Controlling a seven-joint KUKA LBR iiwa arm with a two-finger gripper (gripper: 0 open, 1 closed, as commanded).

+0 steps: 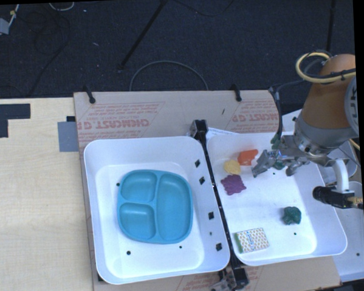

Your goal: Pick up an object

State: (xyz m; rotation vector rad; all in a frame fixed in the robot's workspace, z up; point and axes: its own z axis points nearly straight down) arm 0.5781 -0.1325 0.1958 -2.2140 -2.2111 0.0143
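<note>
The right bin [324, 238] holds several small objects: an orange piece [248, 156], a yellow piece [232, 167], a purple piece [233, 184], a dark green lump [291, 214] and a flat patterned packet [251, 240]. My gripper [273, 166] hovers over the bin's upper right part, just right of the orange piece. Its fingers are spread open with nothing between them. The grey arm with its orange band [329, 100] comes in from the right.
The left bin [101, 176] contains a blue divided plate [155, 205]. A black divider [211, 189] runs between the two bins. Bare white floor lies in the middle of the right bin.
</note>
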